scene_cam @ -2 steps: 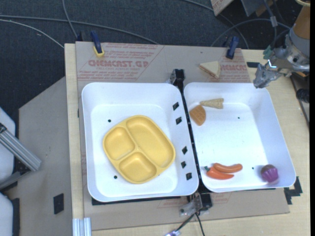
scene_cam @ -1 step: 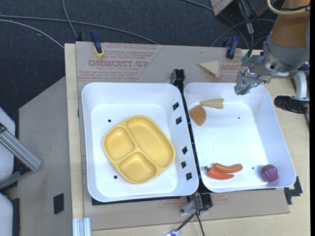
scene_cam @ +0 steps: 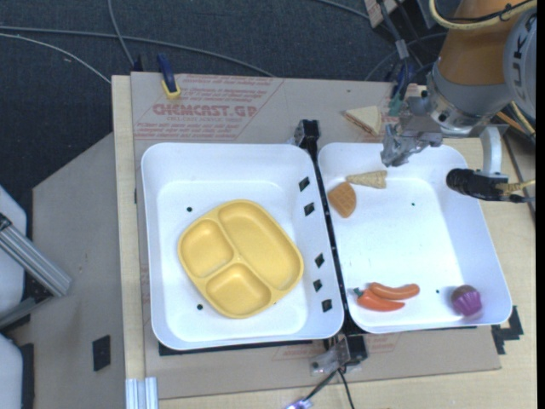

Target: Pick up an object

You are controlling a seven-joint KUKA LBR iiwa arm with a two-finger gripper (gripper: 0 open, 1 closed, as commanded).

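The arm comes in from the upper right of the frame, and its gripper (scene_cam: pixel 393 156) hangs over the far edge of the right bin (scene_cam: pixel 426 254). Its fingers point down and seem close together, though I cannot tell for sure; nothing shows between them. Just below the tips lies a pale cone (scene_cam: pixel 367 178), with a round brown bun (scene_cam: pixel 342 199) beside it toward the divider. Along the near edge of that bin sit a hot dog (scene_cam: pixel 388 296) and, in the lower right corner, a purple fruit (scene_cam: pixel 466 299). The left bin (scene_cam: pixel 162 228) holds a yellow divided tray (scene_cam: pixel 240 257).
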